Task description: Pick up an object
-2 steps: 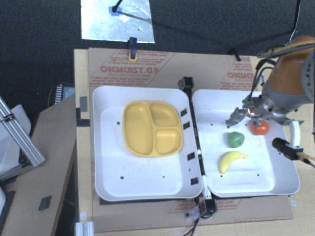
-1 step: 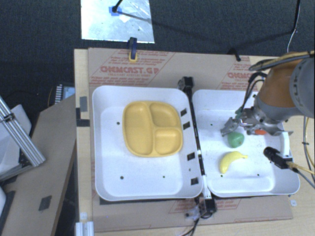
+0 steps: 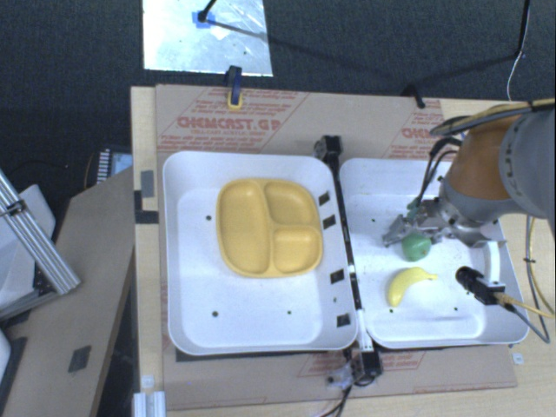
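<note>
In the right bin [image 3: 373, 189], a small round green object [image 3: 418, 248] lies near the middle. My gripper [image 3: 410, 230] reaches in from the right and hangs directly over it, at its upper left edge, hiding part of its top. A yellow banana-shaped object [image 3: 407, 284] lies a little in front of the green one, apart from the gripper. Nothing is visibly lifted off the bin floor.
The left bin [image 3: 187, 268] holds a yellow divided plate [image 3: 268, 227] near its middle. A black divider strip [image 3: 340, 233] runs between the two bins. The grey arm with its orange band [image 3: 482, 168] crosses the right bin's far right side.
</note>
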`<state>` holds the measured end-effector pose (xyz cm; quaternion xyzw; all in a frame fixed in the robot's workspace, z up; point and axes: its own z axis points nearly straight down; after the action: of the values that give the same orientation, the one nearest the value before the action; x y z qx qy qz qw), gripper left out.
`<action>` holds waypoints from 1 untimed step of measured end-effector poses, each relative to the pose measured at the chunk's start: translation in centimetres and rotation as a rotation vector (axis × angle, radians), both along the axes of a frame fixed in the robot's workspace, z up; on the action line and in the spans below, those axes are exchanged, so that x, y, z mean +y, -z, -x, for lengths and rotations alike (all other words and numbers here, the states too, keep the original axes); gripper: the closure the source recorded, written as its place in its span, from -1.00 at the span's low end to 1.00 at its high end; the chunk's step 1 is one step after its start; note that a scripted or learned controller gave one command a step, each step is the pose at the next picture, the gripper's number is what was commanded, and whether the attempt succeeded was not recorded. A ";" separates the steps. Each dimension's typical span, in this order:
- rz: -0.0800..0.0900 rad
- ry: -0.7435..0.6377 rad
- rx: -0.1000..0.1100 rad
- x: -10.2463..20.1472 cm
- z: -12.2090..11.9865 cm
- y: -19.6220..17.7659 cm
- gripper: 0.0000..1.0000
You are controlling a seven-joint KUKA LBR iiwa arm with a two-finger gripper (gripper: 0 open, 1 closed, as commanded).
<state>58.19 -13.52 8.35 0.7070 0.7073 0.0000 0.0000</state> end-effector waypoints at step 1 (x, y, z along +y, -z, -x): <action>0.001 0.001 -0.004 0.0 -0.1 -1.2 1.00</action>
<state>58.30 -13.55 9.56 0.7071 0.7071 0.0009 0.0015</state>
